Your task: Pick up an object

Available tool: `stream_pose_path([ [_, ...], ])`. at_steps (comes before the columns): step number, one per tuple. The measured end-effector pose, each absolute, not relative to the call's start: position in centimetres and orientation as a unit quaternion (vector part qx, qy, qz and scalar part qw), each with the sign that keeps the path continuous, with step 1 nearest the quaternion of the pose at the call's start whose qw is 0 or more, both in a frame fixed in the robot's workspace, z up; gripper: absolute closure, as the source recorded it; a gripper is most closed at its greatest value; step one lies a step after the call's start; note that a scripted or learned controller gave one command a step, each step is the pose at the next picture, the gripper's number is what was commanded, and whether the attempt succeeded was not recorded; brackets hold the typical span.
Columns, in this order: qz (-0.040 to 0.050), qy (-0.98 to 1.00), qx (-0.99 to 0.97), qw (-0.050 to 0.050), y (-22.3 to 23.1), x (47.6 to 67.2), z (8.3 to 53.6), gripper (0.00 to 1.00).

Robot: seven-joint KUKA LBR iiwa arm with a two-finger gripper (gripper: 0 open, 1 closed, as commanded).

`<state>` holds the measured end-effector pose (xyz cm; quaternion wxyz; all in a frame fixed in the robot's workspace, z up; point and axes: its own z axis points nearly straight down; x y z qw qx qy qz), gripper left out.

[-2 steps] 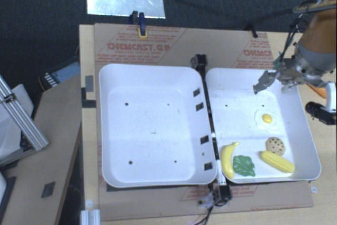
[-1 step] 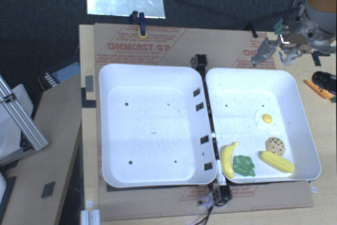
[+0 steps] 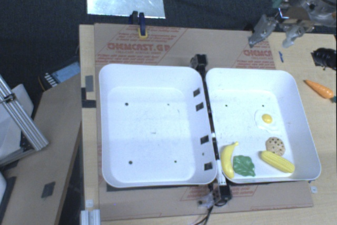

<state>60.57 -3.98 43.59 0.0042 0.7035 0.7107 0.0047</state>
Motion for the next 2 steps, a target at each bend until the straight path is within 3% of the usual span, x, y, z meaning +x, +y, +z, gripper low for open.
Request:
stream_pose_path([
  [1, 0.0049, 0.71, 0.704, 0.003, -1.4, 51.0, 52.0, 0.0],
  [2, 0.0029, 0.711, 0.703, 0.001, 5.9, 48.6, 53.7, 0.0],
])
